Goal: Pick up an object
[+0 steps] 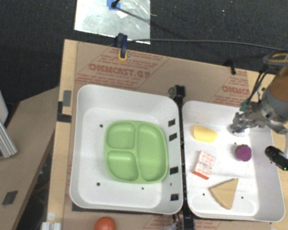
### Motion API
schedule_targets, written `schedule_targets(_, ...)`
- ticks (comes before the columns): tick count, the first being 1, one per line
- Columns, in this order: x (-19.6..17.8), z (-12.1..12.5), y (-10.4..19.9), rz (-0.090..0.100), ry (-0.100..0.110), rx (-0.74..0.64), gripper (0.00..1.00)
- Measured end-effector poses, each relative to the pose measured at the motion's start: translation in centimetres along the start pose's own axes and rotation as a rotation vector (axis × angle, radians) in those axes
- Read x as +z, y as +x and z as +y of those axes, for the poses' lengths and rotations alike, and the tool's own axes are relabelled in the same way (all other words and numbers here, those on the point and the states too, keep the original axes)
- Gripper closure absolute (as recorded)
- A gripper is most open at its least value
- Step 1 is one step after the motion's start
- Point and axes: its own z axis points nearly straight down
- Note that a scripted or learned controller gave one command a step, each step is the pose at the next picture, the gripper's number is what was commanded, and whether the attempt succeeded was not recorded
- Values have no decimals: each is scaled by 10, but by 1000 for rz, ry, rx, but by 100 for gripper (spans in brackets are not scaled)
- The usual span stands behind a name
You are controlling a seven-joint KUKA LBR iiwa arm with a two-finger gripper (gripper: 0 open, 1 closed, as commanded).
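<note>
I see two white bins side by side. The left bin (86, 130) has a green tray (136, 151) with three parts lying in it. The right bin (268, 194) has four small things in it.

A yellow block (204, 133) lies near the top of the right bin. Its long side runs left to right. A purple ball (242, 152) sits to the right of it. A small red and white box (204, 164) lies below the yellow block, with its long side running up and down, tipped a little. A tan wedge (224, 192) lies near the bottom, and its point aims up and to the right.

My gripper (239, 124) is over the top part of the right bin. The yellow block is just to its lower left. The purple ball is just below it. I see nothing between its fingers, and I cannot tell how wide they are.

An orange ball (105, 227) sits on the bench below the left bin.
</note>
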Motion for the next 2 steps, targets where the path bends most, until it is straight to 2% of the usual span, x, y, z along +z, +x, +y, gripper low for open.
schedule_targets(1, -54, -1, -10, -2, -3, -1, 100)
schedule_targets(2, -110, 10, -14, -2, -4, -5, 100)
